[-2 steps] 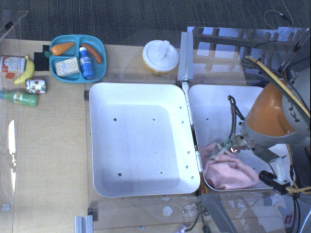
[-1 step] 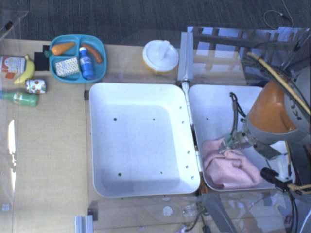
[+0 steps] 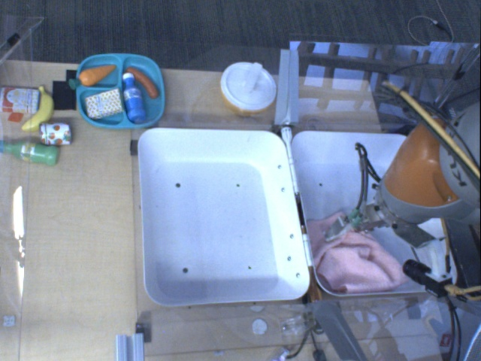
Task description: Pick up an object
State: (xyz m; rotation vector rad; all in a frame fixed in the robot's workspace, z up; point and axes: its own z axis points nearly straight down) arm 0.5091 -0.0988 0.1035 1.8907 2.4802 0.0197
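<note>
Camera view, looking down on the table. The arm (image 3: 432, 175), grey with an orange band, reaches in from the right and brings its gripper (image 3: 353, 222) down at the upper edge of a pink cloth (image 3: 353, 262), the only object lying in the right bin (image 3: 331, 156); the left bin (image 3: 214, 209) lies just beside it. The cloth lies crumpled in the near left part of the right bin, against the bin's near wall. Whether the jaws stand wide, narrow or closed on fabric cannot be told, since they are small and partly merged with the cloth's folds. The step in hand appears to be the grasp: it would go best with the jaws pressed down into a raised fold, not the flat hem, closing fully before any lift, then rising straight so the cloth clears the bin wall. The cloth's long axis runs roughly left to right across the bin, tilting down toward the right; as a soft heap it has no distinct pointing end.
</note>
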